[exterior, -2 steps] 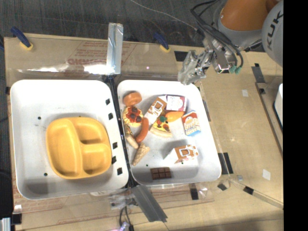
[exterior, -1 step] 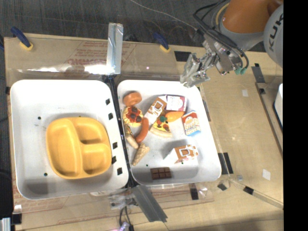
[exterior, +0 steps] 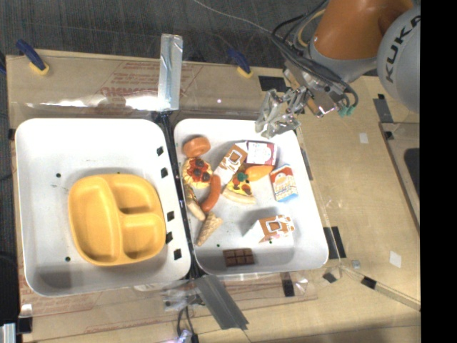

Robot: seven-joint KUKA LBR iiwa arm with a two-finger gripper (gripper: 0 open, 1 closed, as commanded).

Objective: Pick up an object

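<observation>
Camera view: pincer (exterior: 277, 122) above right bin (exterior: 308, 213) rim.

Grey arm (exterior: 400, 45), "KUKA" lettering, orange band, black cables, metal hand (exterior: 277, 120).

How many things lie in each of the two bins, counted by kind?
Yellow divided tray, left bin: 1
Small cartons, right bin: 4
Pizza slices: 2
Sausage: 1
Bun: 1
Ice cream cone: 1
Chocolate bar: 1
Total: 11
</observation>
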